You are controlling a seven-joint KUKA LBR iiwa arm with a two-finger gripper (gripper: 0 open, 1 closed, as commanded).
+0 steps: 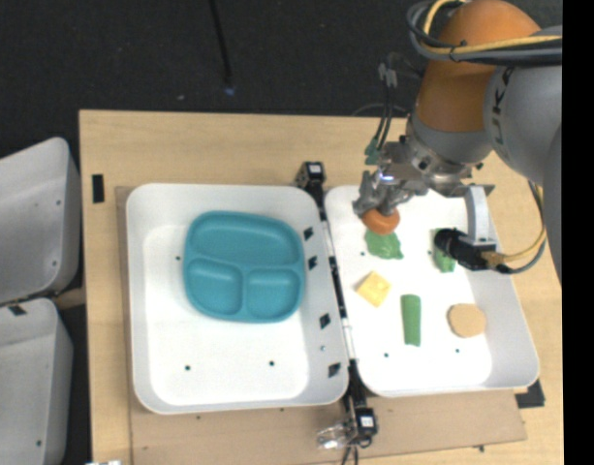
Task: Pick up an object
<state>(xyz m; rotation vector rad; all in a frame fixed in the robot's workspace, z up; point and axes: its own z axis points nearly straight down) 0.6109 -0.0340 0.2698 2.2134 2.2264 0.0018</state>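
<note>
Wooden surface edge at frame bottom is cut off. Upper right, gripper fingers' state unclear above a small orange object.

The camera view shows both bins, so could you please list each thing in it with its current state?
Teal tray: flat, upright, in left bin.
Orange piece: under the gripper, in right bin.
Green leafy piece: lying against the orange piece.
Yellow wedge: lying loose.
Green stick: lying flat.
Tan disc: lying flat.
Small green piece: lying by a black part.
</note>
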